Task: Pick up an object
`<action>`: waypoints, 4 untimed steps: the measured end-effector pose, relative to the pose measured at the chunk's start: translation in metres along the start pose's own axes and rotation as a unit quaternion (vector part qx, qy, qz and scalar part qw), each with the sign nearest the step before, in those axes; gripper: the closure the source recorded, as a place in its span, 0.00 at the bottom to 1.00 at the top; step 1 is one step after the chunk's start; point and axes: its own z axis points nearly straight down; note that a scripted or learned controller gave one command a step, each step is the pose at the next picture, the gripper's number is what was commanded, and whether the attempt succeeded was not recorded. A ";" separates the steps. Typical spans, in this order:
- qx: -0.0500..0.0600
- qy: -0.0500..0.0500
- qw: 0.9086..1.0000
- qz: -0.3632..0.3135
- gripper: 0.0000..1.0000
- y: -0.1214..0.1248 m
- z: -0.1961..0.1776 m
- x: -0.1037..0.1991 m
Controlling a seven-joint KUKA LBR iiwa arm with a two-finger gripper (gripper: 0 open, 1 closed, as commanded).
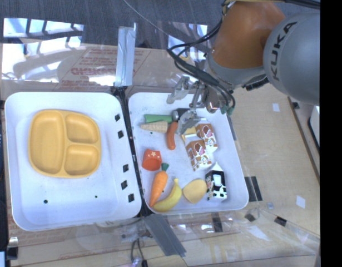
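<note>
Yellow plastic marks the divided tray (64, 142) lying in the left bin (15, 204), while the right bin (240, 191) holds the toy food: an ice-cream cone (154, 127), a sausage (171, 136), a strawberry (152, 159), a carrot (158, 186), a banana (168, 198), a lemon (194, 190), a small milk carton (217, 183) and two snack packets (201, 146). From the right the grey arm (293, 49) reaches over that bin's far side, its gripper (186, 122) low just beside the sausage's far end, and I cannot tell whether it is parted or closed, nor that it holds anything.

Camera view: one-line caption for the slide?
End effector low over the right bin of toy food, by the sausage; yellow divided plate in the left bin.
</note>
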 end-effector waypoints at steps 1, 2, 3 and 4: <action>-0.001 0.003 1.000 -0.016 0.00 -0.031 0.098 0.039; 0.001 -0.006 1.000 0.027 0.00 -0.012 0.148 0.004; 0.000 -0.001 1.000 0.026 0.00 -0.044 0.140 0.068; -0.001 0.000 0.998 0.057 0.00 0.014 0.158 0.020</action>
